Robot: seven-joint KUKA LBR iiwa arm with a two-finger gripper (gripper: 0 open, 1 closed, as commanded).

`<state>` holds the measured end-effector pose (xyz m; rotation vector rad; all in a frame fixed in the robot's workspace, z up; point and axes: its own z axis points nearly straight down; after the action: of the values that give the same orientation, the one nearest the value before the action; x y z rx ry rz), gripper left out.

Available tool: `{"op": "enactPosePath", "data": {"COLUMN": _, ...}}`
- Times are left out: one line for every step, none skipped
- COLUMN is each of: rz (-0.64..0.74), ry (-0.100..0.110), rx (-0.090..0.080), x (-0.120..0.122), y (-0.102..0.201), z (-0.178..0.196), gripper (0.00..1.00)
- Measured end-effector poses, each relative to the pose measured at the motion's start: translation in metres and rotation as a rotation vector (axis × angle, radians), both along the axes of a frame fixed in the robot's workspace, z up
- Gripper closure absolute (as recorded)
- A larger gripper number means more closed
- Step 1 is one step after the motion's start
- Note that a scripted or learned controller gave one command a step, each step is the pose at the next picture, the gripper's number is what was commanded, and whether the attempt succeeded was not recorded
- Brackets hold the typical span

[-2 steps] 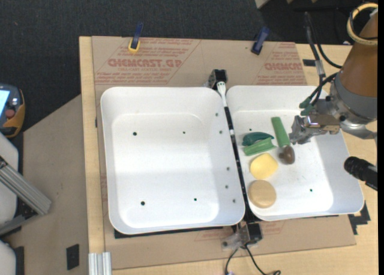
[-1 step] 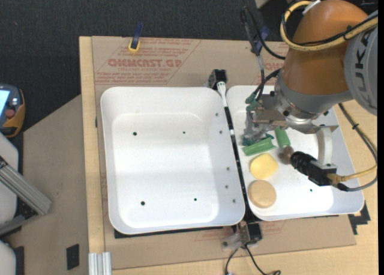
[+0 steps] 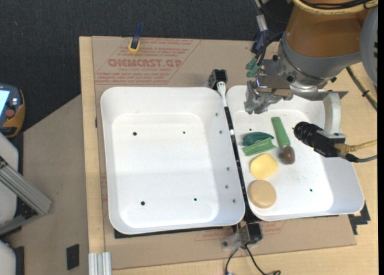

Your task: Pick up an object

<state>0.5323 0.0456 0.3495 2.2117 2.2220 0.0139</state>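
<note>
My gripper (image 3: pixel 257 104) hangs over the back left part of the right bin (image 3: pixel 336 199), its fingers pointing down with nothing seen between them. Just in front of it lie a dark green curved piece (image 3: pixel 258 142), a light green stick (image 3: pixel 280 132), a small brown object (image 3: pixel 288 155), a yellow round piece (image 3: pixel 263 166) and a tan disc (image 3: pixel 262 194). The gripper stands above and behind these things, apart from all of them.
The left bin (image 3: pixel 162 160) sits beside the right one, split from it by a black divider (image 3: pixel 233 142). A black cylinder (image 3: pixel 315 137) with a cable juts over the right bin's right side. Cardboard (image 3: pixel 150 60) lies under both bins.
</note>
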Motion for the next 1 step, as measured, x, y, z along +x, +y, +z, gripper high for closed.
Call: {"op": "enactPosePath", "data": {"rz": -0.009, "ry": 0.017, "rx": -0.002, "x": -0.0555, "y": -0.0270, "z": -0.0254, "gripper": 1.00}}
